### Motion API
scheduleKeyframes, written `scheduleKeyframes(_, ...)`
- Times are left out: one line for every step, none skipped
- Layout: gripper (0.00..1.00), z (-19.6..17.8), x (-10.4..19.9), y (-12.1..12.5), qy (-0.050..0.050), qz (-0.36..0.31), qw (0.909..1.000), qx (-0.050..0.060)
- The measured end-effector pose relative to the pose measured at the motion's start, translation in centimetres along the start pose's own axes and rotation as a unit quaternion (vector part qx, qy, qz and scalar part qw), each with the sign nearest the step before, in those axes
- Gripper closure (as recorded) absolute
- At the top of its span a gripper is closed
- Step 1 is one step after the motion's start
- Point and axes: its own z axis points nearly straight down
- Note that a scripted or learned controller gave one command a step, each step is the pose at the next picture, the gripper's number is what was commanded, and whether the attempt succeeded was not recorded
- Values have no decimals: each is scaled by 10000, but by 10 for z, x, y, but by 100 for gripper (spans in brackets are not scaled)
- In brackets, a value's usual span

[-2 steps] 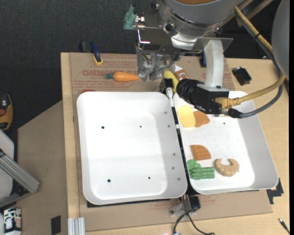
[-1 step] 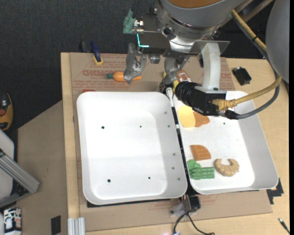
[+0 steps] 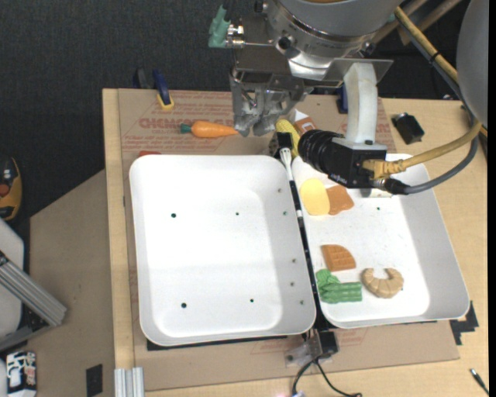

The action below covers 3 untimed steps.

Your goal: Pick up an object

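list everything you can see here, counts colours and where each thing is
left bin: 1, white, left half of the bench
right bin: 1, white, right half, touching the left bin
carrot: 1, orange with green top, on the bench behind the left bin
yellow piece: 1, pale yellow, rear of the right bin by the divider
orange-brown piece: 1, right beside the yellow piece
toast-like piece: 1, orange-brown, mid right bin
green piece: 1, front left of the right bin
croissant: 1, tan, front of the right bin
arm: 1, grey, top centre
gripper: 1, metallic, above the bench behind the bins
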Motion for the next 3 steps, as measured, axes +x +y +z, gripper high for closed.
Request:
scheduleKeyframes(0, 1, 0, 0, -4, 1, 10000, 8)
scheduleKeyframes(100, -10, 1, 0, 5, -6, 10000, -13)
scheduleKeyframes(0, -10, 1, 0, 1, -5, 10000, -5)
